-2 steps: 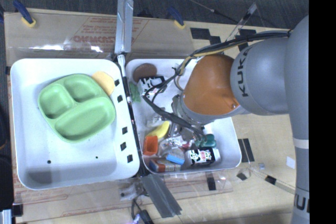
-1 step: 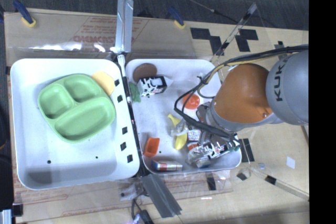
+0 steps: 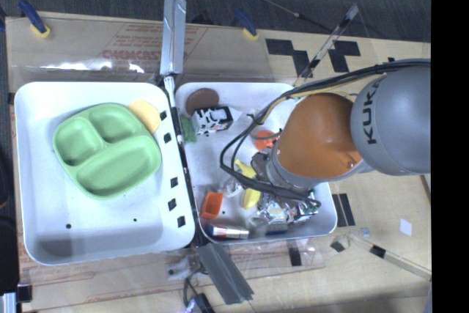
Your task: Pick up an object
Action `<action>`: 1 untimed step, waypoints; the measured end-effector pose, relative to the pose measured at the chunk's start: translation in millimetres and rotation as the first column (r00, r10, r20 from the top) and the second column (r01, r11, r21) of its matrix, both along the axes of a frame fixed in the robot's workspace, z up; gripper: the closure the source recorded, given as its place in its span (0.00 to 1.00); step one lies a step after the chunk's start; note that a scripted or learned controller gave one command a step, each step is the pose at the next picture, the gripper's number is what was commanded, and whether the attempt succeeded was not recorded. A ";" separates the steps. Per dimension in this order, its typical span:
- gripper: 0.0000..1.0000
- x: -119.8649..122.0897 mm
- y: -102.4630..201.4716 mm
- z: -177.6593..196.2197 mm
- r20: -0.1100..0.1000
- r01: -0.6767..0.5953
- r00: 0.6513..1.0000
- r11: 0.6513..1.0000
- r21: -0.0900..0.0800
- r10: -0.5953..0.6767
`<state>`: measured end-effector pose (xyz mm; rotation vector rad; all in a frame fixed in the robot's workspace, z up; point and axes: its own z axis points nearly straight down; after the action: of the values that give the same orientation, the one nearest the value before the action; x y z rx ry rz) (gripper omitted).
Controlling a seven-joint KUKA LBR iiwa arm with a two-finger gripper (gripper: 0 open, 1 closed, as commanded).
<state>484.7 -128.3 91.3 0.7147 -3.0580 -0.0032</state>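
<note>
Yellow, banana-like object lies in the right bin, its long axis running roughly up-down in the view, partly under the arm. Jaws hidden beneath the wrist; cannot tell their state. Green divided plate fills the left bin.

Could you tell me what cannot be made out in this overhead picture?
- Camera view: the gripper's state, since the arm sits over it.
- Camera view: the items in the right bin beneath the arm.
- Camera view: what the small bright items at the arm's lower edge are; too small and jumbled.
</note>
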 end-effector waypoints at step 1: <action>0.00 13.1 18.9 0.8 0.004 -0.154 0.988 0.988 -0.001 0.154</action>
<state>497.7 -109.4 92.0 0.9495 -2.9976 0.0003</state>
